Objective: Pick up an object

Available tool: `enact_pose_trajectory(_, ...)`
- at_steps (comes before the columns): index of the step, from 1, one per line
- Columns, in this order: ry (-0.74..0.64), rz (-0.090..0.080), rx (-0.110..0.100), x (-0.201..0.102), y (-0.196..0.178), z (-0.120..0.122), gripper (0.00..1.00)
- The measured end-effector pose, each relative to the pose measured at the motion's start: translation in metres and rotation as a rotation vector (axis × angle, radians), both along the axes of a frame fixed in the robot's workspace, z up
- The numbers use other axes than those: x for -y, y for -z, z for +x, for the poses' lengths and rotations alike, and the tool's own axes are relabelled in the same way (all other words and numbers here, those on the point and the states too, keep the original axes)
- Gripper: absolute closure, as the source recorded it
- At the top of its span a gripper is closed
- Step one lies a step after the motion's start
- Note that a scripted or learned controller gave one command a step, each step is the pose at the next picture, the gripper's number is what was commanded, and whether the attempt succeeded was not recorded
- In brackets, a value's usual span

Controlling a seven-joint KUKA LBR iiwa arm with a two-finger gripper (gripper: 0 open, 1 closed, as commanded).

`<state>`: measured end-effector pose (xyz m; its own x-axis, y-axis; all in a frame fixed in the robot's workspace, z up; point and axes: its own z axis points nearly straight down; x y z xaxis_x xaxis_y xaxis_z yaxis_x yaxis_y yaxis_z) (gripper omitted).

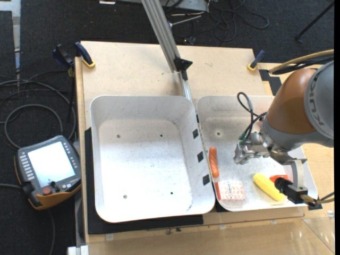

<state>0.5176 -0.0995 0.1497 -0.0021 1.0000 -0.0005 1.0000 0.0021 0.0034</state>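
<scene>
My gripper [243, 155] hangs over the middle of the right bin [226, 116], under the grey and orange arm that comes in from the right. An orange carrot-like stick [213, 162] lies along the bin's left wall, left of the gripper. A small red-and-white packet [231, 190] rests near the front edge. To the gripper's lower right lies a yellow banana-shaped thing [268, 187], with an orange-red piece [279, 180] beside it. I see nothing between the gripper's fingers.
The left bin [106, 121] sits beside the right one; their walls meet in a ridge between them. A metal rail [162, 28] slants down from the back to that ridge. Clamps mark the bench's back corners.
</scene>
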Motion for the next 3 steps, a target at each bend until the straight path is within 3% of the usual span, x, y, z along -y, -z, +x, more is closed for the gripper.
enact_pose_trajectory(1, -0.001, -0.001, 0.004, 0.000, -0.063, 0.006, 1.00)
enact_pose_trajectory(2, -0.001, 0.000, -0.002, 0.000, -0.072, 0.006, 1.00)
enact_pose_trajectory(3, -0.005, 0.001, -0.003, -0.048, -0.064, 0.025, 1.00)
